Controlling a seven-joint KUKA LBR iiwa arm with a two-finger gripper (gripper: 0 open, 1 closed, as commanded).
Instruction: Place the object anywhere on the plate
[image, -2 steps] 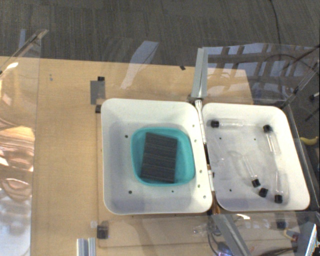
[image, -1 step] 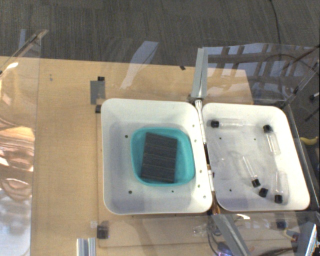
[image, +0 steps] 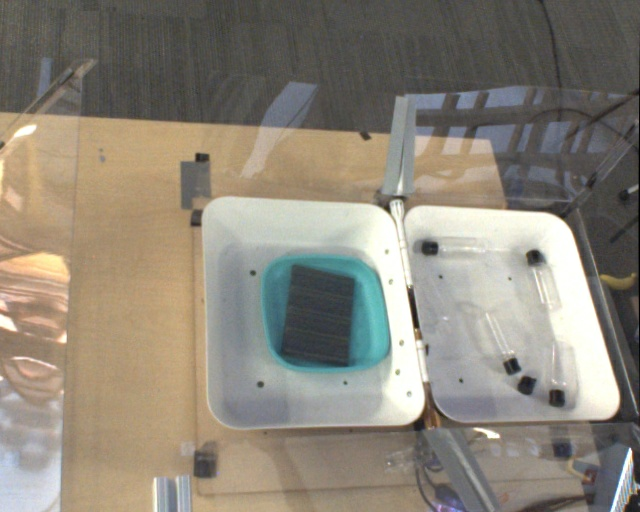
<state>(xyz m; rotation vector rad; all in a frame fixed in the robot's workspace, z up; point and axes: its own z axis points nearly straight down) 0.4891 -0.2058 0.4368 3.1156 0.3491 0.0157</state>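
Note:
A teal plate sits in the middle of the left white bin. A dark grey ribbed rectangular block lies flat on the plate, a little tilted, covering most of its middle.
The right white bin holds several clear tubes with black caps, scattered toward its corners and lower right. A metal divider post rises behind the seam between the bins. Bare wooden bench stretches to the left.

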